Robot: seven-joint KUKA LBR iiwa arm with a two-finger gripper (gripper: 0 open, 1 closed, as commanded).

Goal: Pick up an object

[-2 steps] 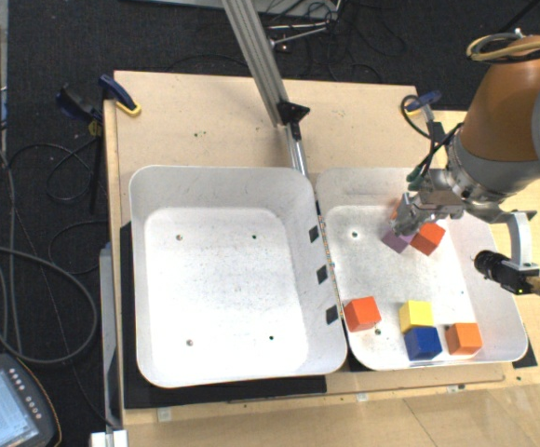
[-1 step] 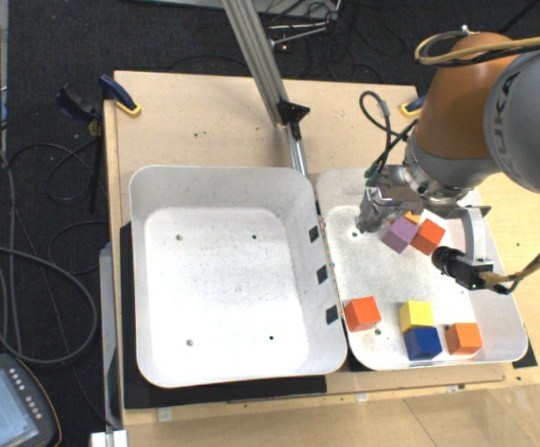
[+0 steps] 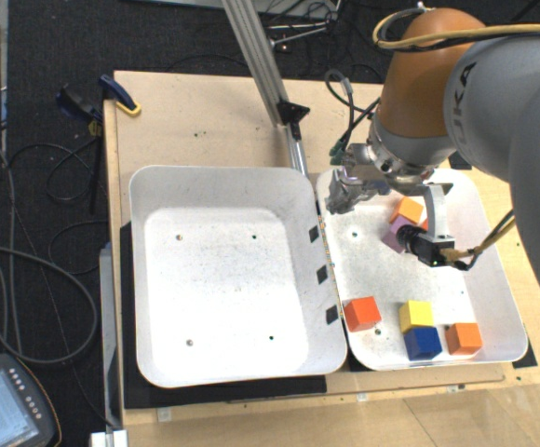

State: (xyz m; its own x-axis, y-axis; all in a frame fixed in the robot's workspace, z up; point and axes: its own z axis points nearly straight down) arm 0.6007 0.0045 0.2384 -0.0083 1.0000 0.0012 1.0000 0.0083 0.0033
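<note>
— Blocks, where do they lie?
— I see an orange cube [image 3: 362,312], yellow cube [image 3: 416,314], blue cube [image 3: 423,343] and another orange one [image 3: 464,338] near the right bin's [image 3: 493,250] front edge.
— And the gripper [image 3: 344,192]?
— Over that bin's far left corner; I cannot tell its state.

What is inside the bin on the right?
The right bin holds two orange blocks, a yellow block, a blue block, and orange and purple pieces partly covered by the arm.

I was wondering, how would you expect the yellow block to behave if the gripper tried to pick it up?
The yellow block looks rigid with flat faces, so it should probably grip squarely and not roll. It touches the blue block, which may shift when nudged. It seems small, likely light.
</note>
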